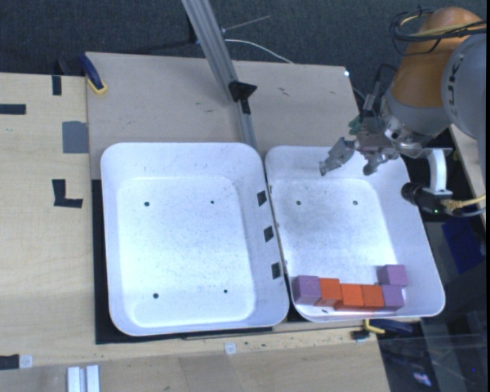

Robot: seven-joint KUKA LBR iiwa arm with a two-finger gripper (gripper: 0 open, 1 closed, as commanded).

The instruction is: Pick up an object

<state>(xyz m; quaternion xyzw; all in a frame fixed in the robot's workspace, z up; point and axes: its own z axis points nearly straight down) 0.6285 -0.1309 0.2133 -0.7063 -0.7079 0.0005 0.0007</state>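
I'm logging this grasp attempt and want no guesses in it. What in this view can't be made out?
- Gripper: small and blurred above the right bin, so its fingers' spacing is unreadable.
- Purple and orange blocks: packed tight against the bin's near wall; their count and whether any are stacked is unclear.
- Arm: cut off by the right edge.

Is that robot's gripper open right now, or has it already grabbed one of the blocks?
Open. The gripper has its two fingers spread apart with nothing between them, at the far end of the right bin. The blocks sit at that bin's near edge.
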